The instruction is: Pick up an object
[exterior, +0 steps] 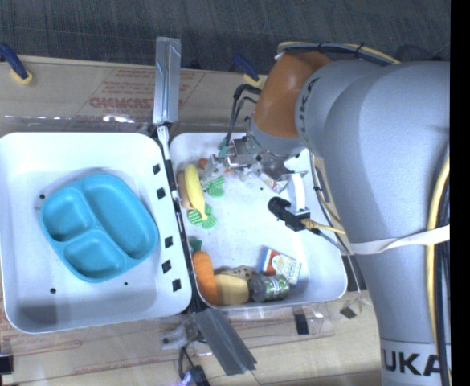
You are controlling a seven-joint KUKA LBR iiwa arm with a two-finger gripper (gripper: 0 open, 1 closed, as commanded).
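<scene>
My gripper [233, 161] hangs low over the far end of the right bin [331, 284], under the orange wrist band. Right by it lie a yellow banana [191, 186] along the bin's left wall and some green pieces [214, 187] beside it. At the near end sit an orange carrot [203, 270], a tan potato-like piece [231, 289], a small dark can [270, 288] and a white and red carton [281, 264]. A small red and white item [276, 185] lies under the wrist. No object shows between my fingers from this angle.
The left bin [14, 215] holds a blue divided plate [98, 225]. A metal divider with black clips [167, 215] runs between the bins. The grey arm covers the right side of the right bin. Blue clamps [15, 61] sit at the bench's far edge.
</scene>
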